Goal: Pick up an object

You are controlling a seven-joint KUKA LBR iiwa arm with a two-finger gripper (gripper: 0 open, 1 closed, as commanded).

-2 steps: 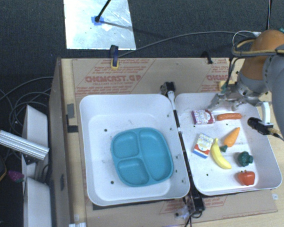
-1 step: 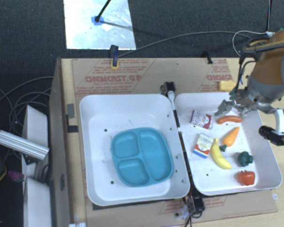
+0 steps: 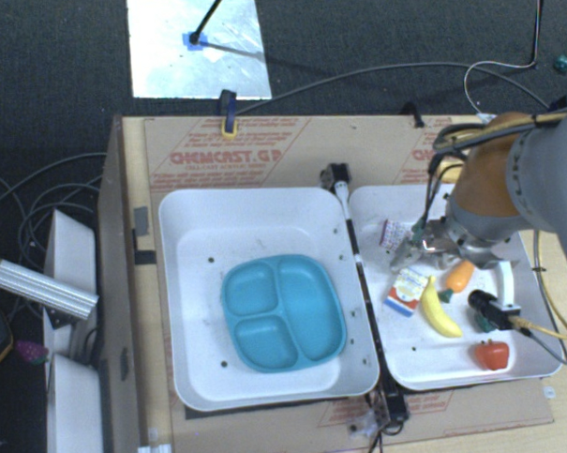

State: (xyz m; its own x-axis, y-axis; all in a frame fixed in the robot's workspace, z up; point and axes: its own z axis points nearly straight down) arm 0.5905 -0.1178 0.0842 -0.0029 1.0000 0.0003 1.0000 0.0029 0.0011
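The grey arm [image 3: 536, 177] comes in from the right edge of the view, its orange band [image 3: 483, 179] bulging above the wrist, and bends down and leftward so that the pincer [image 3: 418, 246] sits low over the upper-left part of the right bin [image 3: 430, 360]. The metal of the pincer is a small, glinting cluster at this slant, and I cannot tell whether it is released or clenched, nor whether it grasps anything. The candidate objects lie around it in the same bin. A small pale printed slip [image 3: 393, 231] lies just beside it on the upper left. A white packet [image 3: 406, 290] with blue and red edges lies just below it. A yellow banana [image 3: 439, 312] is below and slightly to the right, close to the packet. An orange piece [image 3: 459, 277] is to the lower right, partly under the wrist. A red fruit [image 3: 493, 354] lies farther off to the lower right, near the bin's front rim. Well to the left of the pincer, across the divide, the left bin [image 3: 201, 271] holds a blue divided plate [image 3: 283, 312].
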